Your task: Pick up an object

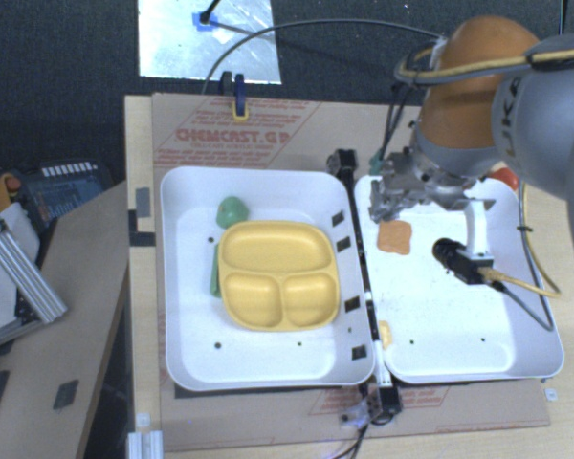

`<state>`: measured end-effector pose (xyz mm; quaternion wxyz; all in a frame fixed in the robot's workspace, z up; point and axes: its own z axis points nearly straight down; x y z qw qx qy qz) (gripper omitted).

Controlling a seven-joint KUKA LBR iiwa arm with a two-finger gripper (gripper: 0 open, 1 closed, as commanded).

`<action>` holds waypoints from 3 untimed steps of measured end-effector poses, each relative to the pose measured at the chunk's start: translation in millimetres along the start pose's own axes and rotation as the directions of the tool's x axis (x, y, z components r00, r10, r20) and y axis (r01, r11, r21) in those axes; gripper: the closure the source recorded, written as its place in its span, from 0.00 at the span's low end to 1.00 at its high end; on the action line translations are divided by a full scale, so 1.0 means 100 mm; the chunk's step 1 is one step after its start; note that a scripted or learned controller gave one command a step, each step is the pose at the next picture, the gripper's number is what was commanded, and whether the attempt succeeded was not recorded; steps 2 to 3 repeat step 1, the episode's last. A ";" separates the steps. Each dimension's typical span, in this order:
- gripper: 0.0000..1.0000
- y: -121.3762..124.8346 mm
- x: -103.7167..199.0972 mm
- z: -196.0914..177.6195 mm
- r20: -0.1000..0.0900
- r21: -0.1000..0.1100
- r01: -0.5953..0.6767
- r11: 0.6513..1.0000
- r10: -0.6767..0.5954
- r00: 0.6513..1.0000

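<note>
One tool hangs low over the far left corner of the right bin, carried there by the arm, which bends steeply down from above. That posture reads as a straight-down approach to something on the bin floor. Whether the tool is spread or pressed together cannot be told from this slanted view, since its grey metal parts blur into one another, and nothing can be seen pinched in it. Just on the camera side of the tool, close by but apparently not touching, lies a flat orange piece on the white floor. It is the nearest loose thing and so the likeliest one to be picked. It lies flat with bare floor around it, so a grasp would probably have to catch its thin edges, and the tool looks set slightly too far back to do so. Farther from the tool on the same side, a small yellow bit sits against the wall between the bins. Behind the tool, a red thing peeks out, mostly hidden by the arm. Well to the other side of the tool, the left bin holds a yellow tray resting partly on a green thing.
</note>
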<state>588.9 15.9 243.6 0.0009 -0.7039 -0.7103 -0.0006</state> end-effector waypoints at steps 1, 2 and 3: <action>1.00 -0.23 0.58 0.06 -0.001 -0.001 0.001 1.000 -0.001 1.000; 1.00 -0.23 0.58 0.06 -0.001 -0.001 0.001 1.000 -0.001 1.000; 1.00 -0.23 0.58 0.06 -0.001 -0.001 0.001 1.000 -0.001 1.000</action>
